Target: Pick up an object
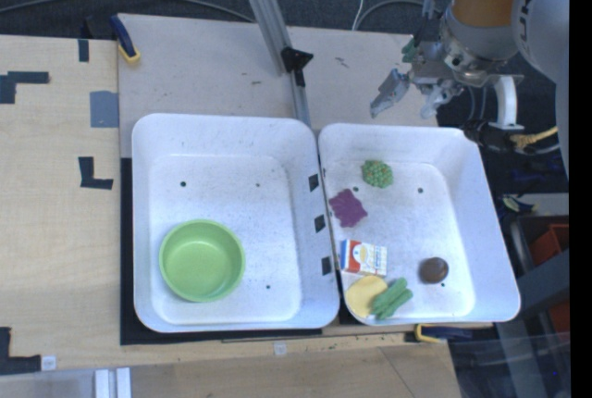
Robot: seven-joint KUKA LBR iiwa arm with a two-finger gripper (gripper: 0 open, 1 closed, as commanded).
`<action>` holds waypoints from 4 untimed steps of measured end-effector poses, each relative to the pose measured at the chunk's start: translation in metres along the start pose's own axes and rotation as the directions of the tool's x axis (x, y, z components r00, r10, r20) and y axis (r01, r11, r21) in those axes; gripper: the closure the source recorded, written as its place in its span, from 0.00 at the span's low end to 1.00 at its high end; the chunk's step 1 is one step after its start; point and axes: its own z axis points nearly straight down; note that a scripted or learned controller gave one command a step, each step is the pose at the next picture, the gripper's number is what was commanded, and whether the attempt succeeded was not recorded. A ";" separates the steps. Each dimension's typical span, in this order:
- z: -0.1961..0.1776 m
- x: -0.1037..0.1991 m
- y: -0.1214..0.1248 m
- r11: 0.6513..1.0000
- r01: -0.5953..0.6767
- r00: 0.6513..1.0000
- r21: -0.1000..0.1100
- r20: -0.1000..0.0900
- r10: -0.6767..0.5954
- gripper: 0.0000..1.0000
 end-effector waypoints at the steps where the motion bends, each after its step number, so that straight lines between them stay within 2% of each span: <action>1: 0.000 0.000 0.000 1.000 0.000 1.000 0.000 0.000 0.000 0.00; 2: 0.063 -0.005 -0.004 1.000 -0.002 1.000 0.007 0.001 0.002 0.00; 4: 0.156 0.003 -0.001 1.000 -0.001 1.000 0.006 0.001 0.001 0.00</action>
